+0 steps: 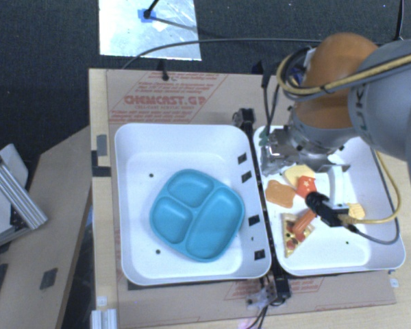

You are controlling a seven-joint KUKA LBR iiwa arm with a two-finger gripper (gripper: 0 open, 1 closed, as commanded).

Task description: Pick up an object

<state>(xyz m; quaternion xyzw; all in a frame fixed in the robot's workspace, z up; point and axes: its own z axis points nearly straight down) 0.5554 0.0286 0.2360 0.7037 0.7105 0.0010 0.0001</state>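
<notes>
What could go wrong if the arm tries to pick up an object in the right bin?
The orange rounded piece, the small red piece and the pale yellow wedge lie crowded together, so a grasp may catch two or push them apart. The gripper hangs close to the left wall of the shallow white right bin and might strike it.

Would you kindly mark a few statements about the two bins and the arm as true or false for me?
1. The blue divided plate lies in the left bin. True.
2. The arm reaches over the left bin. False: it is over the right bin.
3. The pizza slice rests on the plate. False: it lies in the right bin.
4. An orange piece lies in the right bin, near the divide between the bins. True.
</notes>
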